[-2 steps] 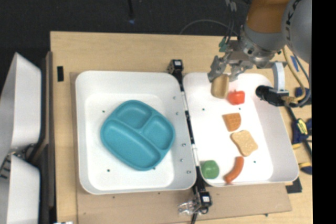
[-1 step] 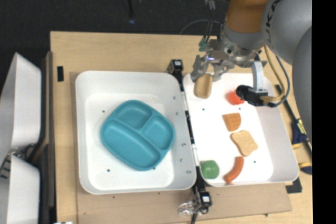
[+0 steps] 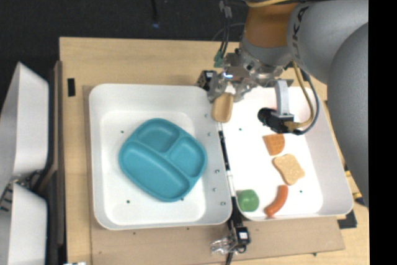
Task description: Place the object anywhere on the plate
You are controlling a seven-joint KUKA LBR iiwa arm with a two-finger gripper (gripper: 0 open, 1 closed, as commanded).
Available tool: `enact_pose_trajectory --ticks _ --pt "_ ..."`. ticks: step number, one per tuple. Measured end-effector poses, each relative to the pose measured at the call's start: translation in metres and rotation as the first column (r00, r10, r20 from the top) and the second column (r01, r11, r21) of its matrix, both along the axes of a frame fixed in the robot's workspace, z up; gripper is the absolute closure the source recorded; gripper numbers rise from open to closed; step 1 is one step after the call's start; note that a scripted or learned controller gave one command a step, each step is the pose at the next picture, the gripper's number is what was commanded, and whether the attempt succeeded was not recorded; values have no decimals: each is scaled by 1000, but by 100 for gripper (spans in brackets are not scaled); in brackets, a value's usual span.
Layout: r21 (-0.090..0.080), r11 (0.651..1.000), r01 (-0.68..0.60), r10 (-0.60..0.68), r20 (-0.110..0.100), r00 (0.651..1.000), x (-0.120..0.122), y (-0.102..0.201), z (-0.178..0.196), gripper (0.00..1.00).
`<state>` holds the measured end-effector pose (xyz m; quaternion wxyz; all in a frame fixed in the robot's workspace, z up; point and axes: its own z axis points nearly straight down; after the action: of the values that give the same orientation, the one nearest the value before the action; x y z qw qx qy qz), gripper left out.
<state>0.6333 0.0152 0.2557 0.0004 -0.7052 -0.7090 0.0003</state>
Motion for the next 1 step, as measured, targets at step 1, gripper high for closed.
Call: enact_pose_trajectory --ticks 1 --pt "0 1000 -1 1 0 1000 -11 43 3 100"
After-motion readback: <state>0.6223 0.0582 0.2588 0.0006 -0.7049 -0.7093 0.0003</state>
